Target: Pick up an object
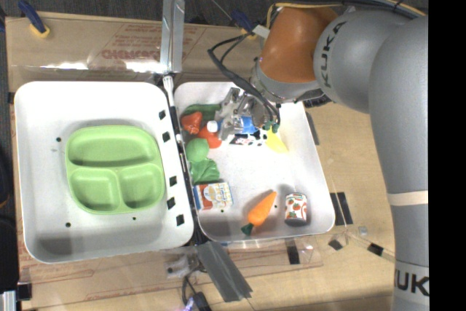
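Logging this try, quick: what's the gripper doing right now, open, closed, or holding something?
Gripper: low over the toys at the back of the right bin; open or closed cannot be told, and no grasp is visible.

Right bin's got a plastic orange carrot (261, 209) lying tilted by the front wall, a small red-labelled can (295, 207) upright just beside it, and a little juice carton (213, 195) lying flat.

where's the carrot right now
The carrot lies in the right bin, near its front edge, between the small carton on its left and the red can on its right.
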Motion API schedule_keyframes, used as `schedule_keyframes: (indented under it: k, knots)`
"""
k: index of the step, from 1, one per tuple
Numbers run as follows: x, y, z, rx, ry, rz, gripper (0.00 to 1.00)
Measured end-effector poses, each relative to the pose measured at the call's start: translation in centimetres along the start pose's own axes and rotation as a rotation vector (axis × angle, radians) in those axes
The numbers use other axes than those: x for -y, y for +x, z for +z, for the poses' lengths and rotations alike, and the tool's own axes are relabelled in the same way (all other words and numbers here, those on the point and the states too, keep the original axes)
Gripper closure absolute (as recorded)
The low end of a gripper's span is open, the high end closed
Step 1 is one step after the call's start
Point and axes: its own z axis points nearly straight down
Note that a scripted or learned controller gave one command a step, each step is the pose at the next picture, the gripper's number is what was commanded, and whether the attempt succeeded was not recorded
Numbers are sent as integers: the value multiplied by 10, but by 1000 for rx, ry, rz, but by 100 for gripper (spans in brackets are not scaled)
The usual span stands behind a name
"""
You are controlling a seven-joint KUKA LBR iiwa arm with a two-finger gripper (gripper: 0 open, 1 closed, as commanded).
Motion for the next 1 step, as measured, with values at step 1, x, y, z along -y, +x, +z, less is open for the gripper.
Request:
schedule_keyframes:
  k: [1]
  knots:
    - [-2, 8, 13, -26, -2, -2, 0]
